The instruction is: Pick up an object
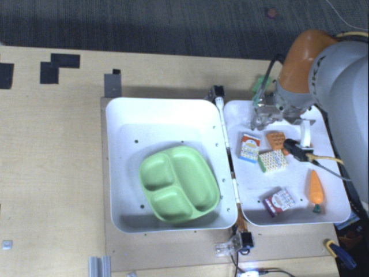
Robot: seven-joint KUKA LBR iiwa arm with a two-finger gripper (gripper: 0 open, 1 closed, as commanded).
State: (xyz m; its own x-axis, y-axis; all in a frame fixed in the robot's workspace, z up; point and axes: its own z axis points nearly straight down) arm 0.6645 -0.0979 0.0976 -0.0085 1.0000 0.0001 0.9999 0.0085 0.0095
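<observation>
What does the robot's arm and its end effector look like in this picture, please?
The arm is bulky and rounded, with a smooth light grey shell and a glossy orange band above the wrist. Below it sits the end effector, a small metallic grey assembly. A green part shows beside the wrist. Its finer details are too small to make out.

I see the pale wooden bench [52, 172] bearing two shallow white bins, the left bin [118, 154] and right bin [242, 111], touching side by side. Black tape marks [57, 67] lie flat on the wood at the far left.
</observation>
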